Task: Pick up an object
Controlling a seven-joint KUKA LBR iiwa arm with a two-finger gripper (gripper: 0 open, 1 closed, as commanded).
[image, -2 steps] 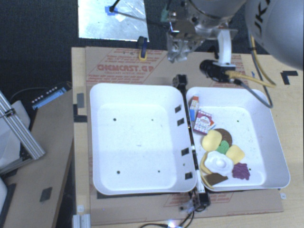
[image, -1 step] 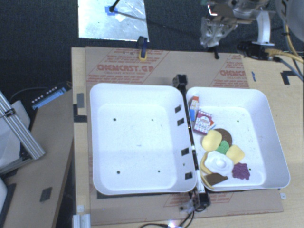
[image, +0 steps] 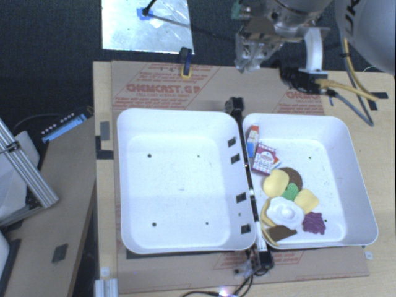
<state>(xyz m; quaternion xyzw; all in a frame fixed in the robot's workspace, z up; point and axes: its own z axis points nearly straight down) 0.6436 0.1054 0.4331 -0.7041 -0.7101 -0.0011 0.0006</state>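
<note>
My arm (image: 346, 5) hangs high over the table's (image: 105, 166) far edge, well apart from the right bin (image: 346, 166). My tool (image: 250, 54) points down; wide or narrow, I cannot tell. I judge I should descend on the red carton (image: 265, 159), apart from the heaped food toys (image: 288, 206).

- "CHEMCAST GP" stands in red print on the brown board (image: 162, 84) under the bins.
- Large grey letters, seemingly "UK", show on the arm (image: 362, 5); partly cut off.
</note>
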